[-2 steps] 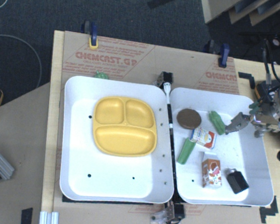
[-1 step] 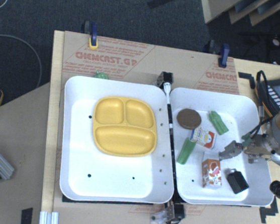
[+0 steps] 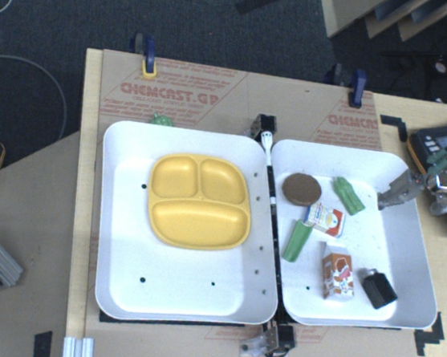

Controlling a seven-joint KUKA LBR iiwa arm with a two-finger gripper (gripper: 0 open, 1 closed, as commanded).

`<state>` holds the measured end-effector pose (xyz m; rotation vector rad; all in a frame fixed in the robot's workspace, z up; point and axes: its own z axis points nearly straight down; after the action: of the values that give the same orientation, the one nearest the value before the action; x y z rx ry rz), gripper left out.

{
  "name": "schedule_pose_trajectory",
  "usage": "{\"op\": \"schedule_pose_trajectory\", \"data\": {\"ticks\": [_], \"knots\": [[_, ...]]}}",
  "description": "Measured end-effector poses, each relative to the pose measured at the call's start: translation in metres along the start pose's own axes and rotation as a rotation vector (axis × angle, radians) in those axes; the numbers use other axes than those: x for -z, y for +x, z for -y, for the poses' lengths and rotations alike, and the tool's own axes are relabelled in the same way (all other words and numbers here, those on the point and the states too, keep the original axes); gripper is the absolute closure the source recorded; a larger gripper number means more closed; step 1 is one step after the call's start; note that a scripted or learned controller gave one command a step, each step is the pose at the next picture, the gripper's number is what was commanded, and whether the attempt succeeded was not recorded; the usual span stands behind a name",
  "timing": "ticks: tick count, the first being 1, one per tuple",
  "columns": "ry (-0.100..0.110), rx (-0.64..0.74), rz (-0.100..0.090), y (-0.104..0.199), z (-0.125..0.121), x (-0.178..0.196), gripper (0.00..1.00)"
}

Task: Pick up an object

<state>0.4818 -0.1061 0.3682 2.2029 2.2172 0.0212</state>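
The pincer [image 3: 394, 192] is seen at the right bin's [image 3: 419, 262] far right rim, reaching in from the right edge of the view. Whether it is open or closed cannot be told, as its tip is small and blurred; nothing is seen to be held by it.

Several objects are spread within the right bin. A brown round disc [image 3: 301, 189] is placed near the bin's left wall, toward the back. A short green piece [image 3: 349, 195] lies tilted to its right, near the pincer but apart from it. A small red and white packet [image 3: 324, 218] is found just below the disc, and a green cylinder [image 3: 298, 241] is laid at a slant beside it, touching or nearly touching the packet. Farther forward, an orange and white carton [image 3: 338, 276] is set, with a black block [image 3: 379, 289] just beside it.

A yellow divided plate [image 3: 200, 201] is held in the left bin [image 3: 121, 226].
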Motion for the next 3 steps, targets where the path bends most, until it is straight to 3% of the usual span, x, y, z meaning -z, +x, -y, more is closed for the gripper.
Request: {"op": "schedule_pose_trajectory", "data": {"ticks": [1,2,3], "knots": [[0.015,-0.004,0.001,-0.002,0.001,0.002,1.00],[0.033,-0.014,-0.002,-0.065,0.008,-0.110,1.00],[0.026,-0.003,-0.004,-0.043,-0.036,-0.180,1.00]]}}
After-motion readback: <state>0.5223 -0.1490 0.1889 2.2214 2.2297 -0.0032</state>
